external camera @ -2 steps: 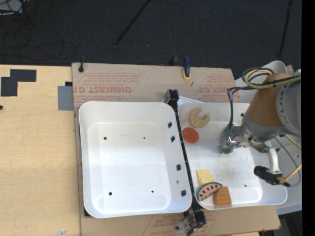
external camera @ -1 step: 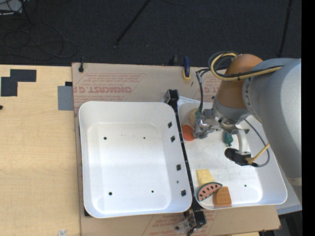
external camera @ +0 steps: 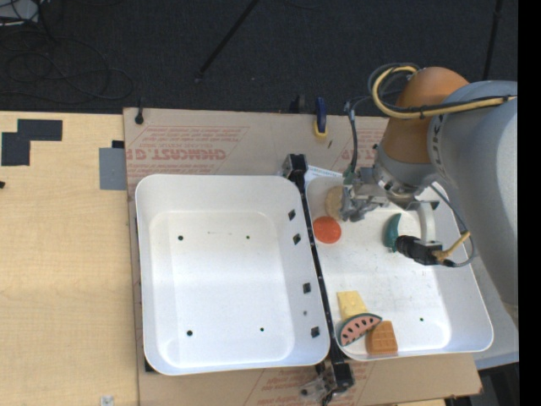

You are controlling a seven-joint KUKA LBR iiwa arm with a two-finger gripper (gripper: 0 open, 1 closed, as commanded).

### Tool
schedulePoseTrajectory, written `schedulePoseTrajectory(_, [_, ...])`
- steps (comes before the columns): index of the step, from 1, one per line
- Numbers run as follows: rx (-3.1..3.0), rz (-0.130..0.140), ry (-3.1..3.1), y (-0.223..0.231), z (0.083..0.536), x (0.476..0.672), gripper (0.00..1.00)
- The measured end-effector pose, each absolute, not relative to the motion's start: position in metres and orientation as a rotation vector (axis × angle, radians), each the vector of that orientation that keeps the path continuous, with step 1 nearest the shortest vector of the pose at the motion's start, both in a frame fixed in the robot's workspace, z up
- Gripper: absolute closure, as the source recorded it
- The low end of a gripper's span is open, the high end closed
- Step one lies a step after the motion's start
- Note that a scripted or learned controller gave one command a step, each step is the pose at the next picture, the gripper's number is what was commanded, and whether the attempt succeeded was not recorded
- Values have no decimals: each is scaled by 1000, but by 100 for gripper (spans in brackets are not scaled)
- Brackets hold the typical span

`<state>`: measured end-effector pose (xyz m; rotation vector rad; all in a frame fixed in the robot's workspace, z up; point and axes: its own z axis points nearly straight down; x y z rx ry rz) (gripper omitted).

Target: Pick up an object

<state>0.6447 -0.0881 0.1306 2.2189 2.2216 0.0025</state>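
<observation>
Now, gripper [external camera: 353, 203]: hanging low over the right bin's far left corner; whether it is clenched or released cannot be told.
Nearest thing: a tan round piece [external camera: 334, 198] is lying just beside the gripper, with an orange-red ball [external camera: 327, 230] sitting close in front of it.
Right bin [external camera: 456, 332]: also holding a teal piece [external camera: 391, 231], a yellow block [external camera: 350, 303], a watermelon slice [external camera: 359, 327] and an orange waffle block [external camera: 382, 340], clustered at the near left corner.
Left bin [external camera: 161, 260]: lying alongside, rims touching.
</observation>
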Motion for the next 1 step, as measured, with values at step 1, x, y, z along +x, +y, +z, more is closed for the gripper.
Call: schedulePoseTrajectory(1, [2207,20,2219,-35,323,647,100])
